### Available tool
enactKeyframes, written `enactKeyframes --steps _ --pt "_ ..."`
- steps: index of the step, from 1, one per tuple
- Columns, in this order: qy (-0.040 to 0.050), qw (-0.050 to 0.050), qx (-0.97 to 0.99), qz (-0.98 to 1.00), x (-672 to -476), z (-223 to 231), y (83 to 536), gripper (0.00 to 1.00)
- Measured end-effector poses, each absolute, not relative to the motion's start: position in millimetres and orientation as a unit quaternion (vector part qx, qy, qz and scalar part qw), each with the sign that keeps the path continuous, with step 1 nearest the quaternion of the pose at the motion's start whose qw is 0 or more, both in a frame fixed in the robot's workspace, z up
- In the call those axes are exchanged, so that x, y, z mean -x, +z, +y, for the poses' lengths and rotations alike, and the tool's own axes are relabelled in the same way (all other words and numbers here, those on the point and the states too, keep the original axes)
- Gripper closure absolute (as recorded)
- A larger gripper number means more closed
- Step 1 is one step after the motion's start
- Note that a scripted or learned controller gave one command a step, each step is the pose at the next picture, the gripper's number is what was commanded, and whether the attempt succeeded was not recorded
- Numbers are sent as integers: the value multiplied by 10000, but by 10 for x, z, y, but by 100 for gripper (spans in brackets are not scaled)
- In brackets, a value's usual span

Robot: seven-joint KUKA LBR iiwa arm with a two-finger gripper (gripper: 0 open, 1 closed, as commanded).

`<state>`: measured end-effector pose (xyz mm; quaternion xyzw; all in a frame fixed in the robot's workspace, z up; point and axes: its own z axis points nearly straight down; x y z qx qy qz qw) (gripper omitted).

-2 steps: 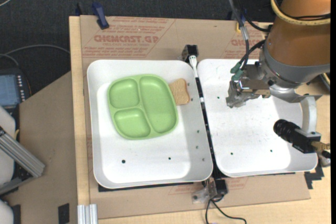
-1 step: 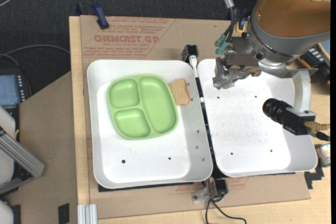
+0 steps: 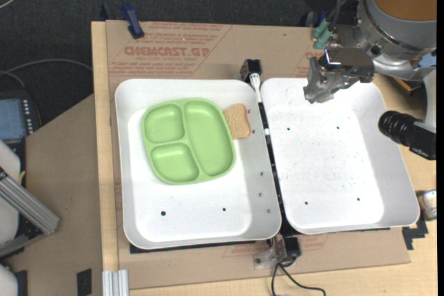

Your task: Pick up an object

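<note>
Approach step; the hand (image 3: 320, 91) hovers over the right bin's (image 3: 347, 177) far edge, grip state indeterminate; the plate (image 3: 187, 141) and cracker (image 3: 238, 121) lie in the left bin (image 3: 194, 218); next move calls for travel left, then descent.

The green plate (image 3: 188, 141) and a tan cracker (image 3: 238, 121) at its 2 o'clock take up the top half of the left bin (image 3: 187, 222). The bottom half, toward 6 o'clock, is bare white floor. The right bin (image 3: 347, 184) is wide open, with the gripper (image 3: 320, 90) over its 11 o'clock corner.
</note>
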<state>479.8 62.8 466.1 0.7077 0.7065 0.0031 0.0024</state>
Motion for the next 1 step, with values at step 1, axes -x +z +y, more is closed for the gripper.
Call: enactKeyframes --steps 1 --pt "-39 -28 -7086 7056 -4785 386 3710 100"
